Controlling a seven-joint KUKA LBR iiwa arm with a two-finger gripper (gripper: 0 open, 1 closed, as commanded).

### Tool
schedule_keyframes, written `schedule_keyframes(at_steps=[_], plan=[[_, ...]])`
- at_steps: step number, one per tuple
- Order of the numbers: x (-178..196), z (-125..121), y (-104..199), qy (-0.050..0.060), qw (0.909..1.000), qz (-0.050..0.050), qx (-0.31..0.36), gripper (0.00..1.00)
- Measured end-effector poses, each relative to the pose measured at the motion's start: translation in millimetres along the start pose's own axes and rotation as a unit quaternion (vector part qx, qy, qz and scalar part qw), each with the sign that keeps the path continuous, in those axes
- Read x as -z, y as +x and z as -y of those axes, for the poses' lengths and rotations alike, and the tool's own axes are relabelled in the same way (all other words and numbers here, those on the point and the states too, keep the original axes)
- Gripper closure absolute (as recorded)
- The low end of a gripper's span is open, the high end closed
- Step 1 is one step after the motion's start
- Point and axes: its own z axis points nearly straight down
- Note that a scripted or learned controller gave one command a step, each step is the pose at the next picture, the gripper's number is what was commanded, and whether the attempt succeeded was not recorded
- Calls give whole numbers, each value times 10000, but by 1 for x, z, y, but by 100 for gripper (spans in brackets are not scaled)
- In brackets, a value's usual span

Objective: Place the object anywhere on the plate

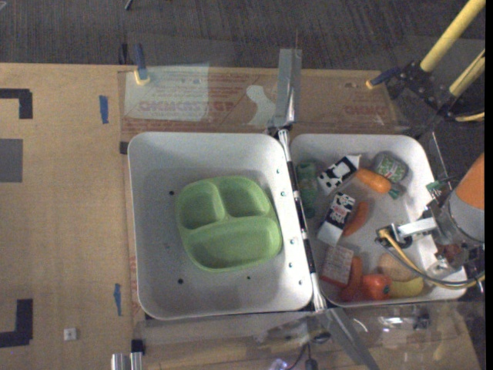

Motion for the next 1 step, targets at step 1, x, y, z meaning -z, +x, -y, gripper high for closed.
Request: schedule_keyframes(at_steps=[1], plan=[[0,-1,0,-23,9997,-9,-237,0]])
